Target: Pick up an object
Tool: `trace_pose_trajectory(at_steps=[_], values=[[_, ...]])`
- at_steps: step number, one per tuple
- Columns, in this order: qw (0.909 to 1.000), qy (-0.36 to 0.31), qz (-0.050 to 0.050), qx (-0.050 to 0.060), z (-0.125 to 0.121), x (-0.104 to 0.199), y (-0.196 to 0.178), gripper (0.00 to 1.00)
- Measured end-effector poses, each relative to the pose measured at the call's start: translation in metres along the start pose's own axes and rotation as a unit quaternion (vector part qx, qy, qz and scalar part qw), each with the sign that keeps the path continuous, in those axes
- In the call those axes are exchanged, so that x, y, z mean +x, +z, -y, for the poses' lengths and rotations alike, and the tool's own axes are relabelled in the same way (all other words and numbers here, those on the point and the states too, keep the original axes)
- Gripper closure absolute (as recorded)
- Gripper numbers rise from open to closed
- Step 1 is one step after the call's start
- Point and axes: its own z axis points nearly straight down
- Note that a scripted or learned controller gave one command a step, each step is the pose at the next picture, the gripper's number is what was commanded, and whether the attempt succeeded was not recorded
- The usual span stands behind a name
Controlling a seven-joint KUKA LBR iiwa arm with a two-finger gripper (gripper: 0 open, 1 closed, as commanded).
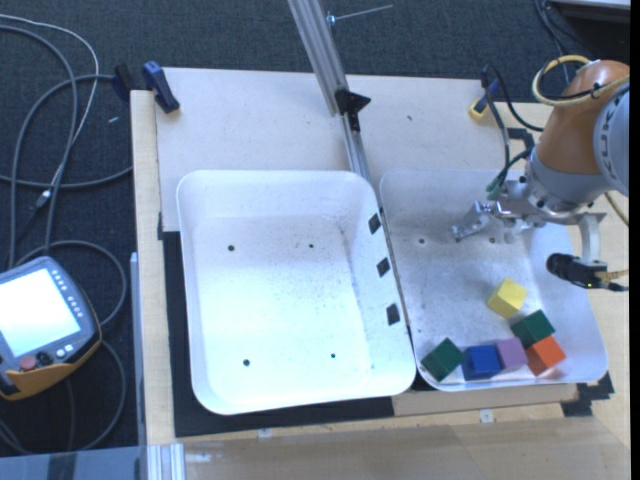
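The gripper [470,227] hangs over the right bin [440,268], nothing visibly in it. I cannot tell its state. Best target: the yellow block [508,297], apart from the cluster; descend straight over it

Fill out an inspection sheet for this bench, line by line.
Surface: pale bench bearing a left bin and a right bin.
Job's things: yellow block, two green blocks, blue block, purple block and orange block clustered in the right bin's near corner.
Clutter: nothing seen.
Grippers: gripper over the right bin, apart from the blocks.
Cables: black loops on the floor, left.
Surroundings: teach pendant, dark carpet.
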Motion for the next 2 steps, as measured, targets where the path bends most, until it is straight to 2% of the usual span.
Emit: trace_pose_trajectory(at_steps=[1,2], values=[[1.0000,0.000,-0.001,0.000,0.047,-0.020,0.000,0.00],[1.0000,-0.001,-0.002,0.000,0.091,0.005,0.001,0.00]])
